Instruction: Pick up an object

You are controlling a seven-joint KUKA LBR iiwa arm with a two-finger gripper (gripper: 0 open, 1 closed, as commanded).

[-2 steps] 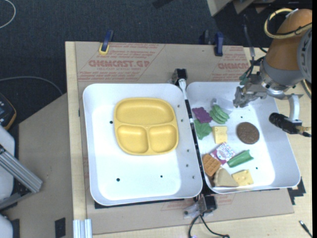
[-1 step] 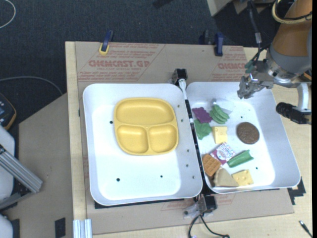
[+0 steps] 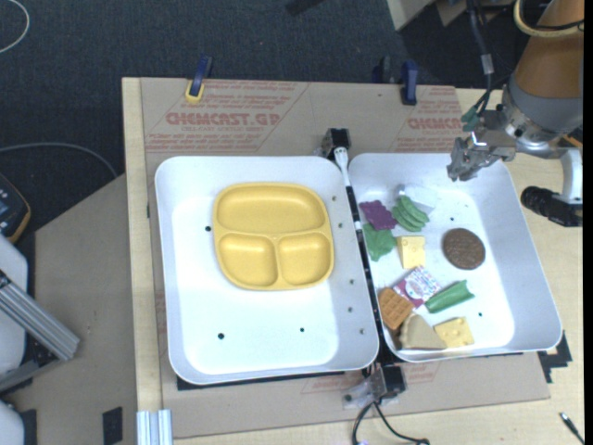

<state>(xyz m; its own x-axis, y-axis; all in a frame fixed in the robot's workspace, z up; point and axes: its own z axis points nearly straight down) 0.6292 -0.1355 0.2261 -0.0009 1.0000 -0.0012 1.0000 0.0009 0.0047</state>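
From above, the gripper (image 3: 462, 168) hangs over the far part of the right bin (image 3: 519, 239), nothing seen between its fingers; how wide they stand cannot be told. Below it, toy food lies clustered in that bin's left half: a purple piece (image 3: 376, 214), a green leafy piece (image 3: 409, 213), a yellow cheese square (image 3: 412, 250), a brown round cookie (image 3: 462, 247), and a green pepper (image 3: 449, 296) whose long axis slants from lower left to upper right. The left bin (image 3: 185, 276) holds a yellow divided tray (image 3: 272, 235).
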